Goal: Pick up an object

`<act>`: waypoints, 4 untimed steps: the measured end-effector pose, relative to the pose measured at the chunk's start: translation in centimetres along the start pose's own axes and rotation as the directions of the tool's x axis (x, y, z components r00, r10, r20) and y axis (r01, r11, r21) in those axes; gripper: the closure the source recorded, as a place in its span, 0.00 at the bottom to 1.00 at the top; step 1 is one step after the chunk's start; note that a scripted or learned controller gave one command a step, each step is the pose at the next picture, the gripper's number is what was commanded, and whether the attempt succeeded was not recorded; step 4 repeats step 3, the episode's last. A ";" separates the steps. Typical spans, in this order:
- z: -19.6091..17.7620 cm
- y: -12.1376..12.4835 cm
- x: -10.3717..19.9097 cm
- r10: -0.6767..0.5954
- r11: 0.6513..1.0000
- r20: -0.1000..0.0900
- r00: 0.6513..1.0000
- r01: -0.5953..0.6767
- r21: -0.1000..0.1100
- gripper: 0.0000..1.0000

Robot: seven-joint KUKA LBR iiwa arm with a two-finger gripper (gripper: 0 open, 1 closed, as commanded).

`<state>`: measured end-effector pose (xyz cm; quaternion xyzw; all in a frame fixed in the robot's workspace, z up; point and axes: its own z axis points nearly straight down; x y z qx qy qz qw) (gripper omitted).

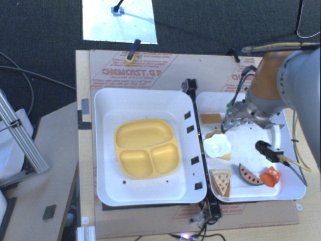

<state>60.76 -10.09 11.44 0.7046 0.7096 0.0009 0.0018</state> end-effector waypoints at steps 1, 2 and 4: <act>-7.4 -4.8 11.6 -0.008 1.000 -0.007 1.000 0.008 0.000 1.00; -7.0 -12.3 11.6 0.007 1.000 -0.003 1.000 -0.007 0.009 1.00; -12.5 -11.8 15.0 -0.001 1.000 -0.003 1.000 0.001 -0.003 1.00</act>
